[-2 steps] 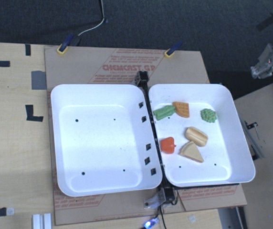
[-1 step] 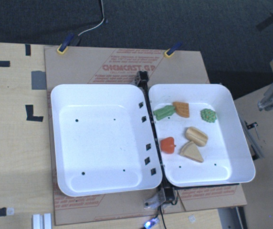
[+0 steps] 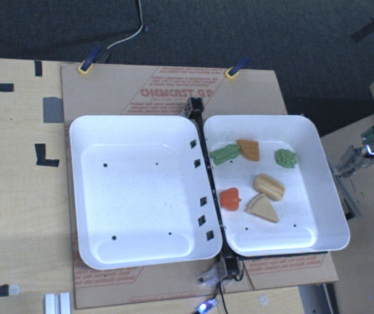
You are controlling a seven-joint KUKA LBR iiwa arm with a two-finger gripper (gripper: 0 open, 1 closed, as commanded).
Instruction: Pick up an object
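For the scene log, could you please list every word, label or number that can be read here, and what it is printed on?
"CHEMCAST" in red, seen upside down, on the brown cardboard sheet above the two bins; the letters after it are too blurred to read.
Smaller red lines beside and under it: too blurred to read.
Red print on the same cardboard's lower edge: too small to read.

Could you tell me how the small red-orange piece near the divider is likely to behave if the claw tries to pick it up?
The red-orange piece looks rounded and smooth, so it may roll or slip out of a pinch. It seems small, probably light plastic, and a nudge could slide it. It lies close to the right bin's inner wall, which may crowd one finger.
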